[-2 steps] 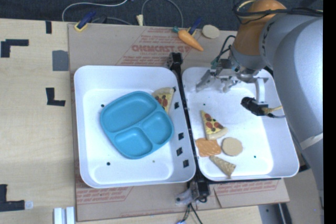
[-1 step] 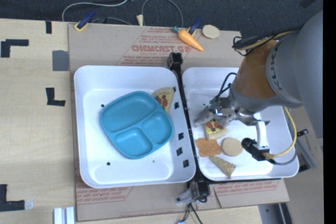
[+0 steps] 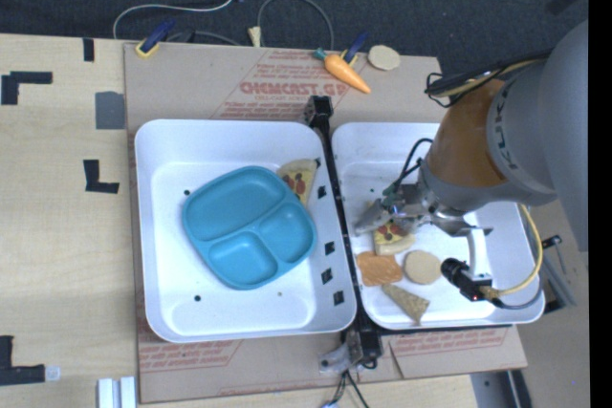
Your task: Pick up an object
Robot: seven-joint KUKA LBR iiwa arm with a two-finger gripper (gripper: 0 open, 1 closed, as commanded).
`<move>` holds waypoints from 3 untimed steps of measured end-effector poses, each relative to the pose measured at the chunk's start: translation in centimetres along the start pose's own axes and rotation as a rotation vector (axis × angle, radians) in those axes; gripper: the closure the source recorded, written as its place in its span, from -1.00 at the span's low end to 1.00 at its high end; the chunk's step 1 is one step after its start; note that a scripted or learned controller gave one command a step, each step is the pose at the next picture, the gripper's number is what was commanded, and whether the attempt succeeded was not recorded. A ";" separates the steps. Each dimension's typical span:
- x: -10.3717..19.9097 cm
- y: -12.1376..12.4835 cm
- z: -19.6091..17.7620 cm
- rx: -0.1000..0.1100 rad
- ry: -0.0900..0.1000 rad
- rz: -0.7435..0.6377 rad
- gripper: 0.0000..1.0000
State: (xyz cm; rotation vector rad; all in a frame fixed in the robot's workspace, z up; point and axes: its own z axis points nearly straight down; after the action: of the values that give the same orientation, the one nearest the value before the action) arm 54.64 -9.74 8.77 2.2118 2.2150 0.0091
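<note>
We see a blue divided plate (image 3: pixel 251 226) filling the left bin (image 3: pixel 158 205), a pizza-like slice (image 3: pixel 300 175) at its far right edge. In the right bin (image 3: pixel 363 148) lie an orange piece (image 3: pixel 380 269), a round tan cookie (image 3: pixel 422 267) and a brown wedge (image 3: pixel 408 302). A toy carrot (image 3: pixel 345 72) rests on the far cardboard (image 3: pixel 277 86). The gripper (image 3: pixel 387 223) sits over a small food piece (image 3: pixel 390 234); we cannot tell its opening.
</note>
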 end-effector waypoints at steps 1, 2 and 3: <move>-0.4 -0.4 0.0 0.001 0.003 -0.002 -1.00; 0.5 10.5 0.3 0.003 0.002 -0.004 -1.00; -1.2 8.4 0.1 0.014 0.002 0.003 -1.00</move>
State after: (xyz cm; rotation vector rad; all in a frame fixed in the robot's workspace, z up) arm 63.02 -10.94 8.82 2.2229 2.2202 -0.0035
